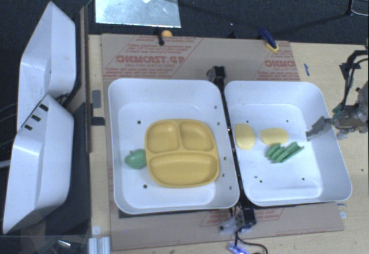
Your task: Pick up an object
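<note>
Here the fingers [316,129] reach in from three o'clock, low over the right bin's [331,189] edge — whether apart or together I cannot tell. Green beans [283,152] lie toward eight o'clock of them, beside two yellow pieces [274,135] — all untouched.

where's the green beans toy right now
The green beans lie in the right bin, just below a yellow piece and right of another, left of the end effector.
</note>
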Controlling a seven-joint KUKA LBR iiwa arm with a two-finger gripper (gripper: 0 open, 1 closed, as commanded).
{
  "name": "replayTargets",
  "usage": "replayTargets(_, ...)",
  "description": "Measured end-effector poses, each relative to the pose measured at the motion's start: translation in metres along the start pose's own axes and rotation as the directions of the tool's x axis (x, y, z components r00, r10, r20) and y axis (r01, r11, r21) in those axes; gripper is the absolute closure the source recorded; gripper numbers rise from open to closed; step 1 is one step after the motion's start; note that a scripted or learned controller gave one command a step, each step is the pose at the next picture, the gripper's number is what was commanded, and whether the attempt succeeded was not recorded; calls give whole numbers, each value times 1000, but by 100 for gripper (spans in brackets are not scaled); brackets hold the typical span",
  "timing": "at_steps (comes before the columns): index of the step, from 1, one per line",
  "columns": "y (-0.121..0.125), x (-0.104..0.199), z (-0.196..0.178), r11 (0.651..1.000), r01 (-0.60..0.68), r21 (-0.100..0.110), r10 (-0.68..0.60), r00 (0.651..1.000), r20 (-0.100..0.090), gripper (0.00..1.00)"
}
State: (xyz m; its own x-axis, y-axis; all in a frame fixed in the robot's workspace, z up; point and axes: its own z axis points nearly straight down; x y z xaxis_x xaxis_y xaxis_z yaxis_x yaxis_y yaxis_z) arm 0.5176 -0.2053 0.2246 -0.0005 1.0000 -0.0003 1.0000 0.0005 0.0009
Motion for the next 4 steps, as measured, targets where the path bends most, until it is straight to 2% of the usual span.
replayTargets(1, 21, -1, 16, 1000, 1, 1, -1, 1000, 0, 0)
replayTargets(2, 84, 0, 9, 1000, 2, 0, -2, 1000, 0, 0)
replayTargets(4, 84, -1, 9, 1000, 1, 0, -1, 1000, 0, 0)
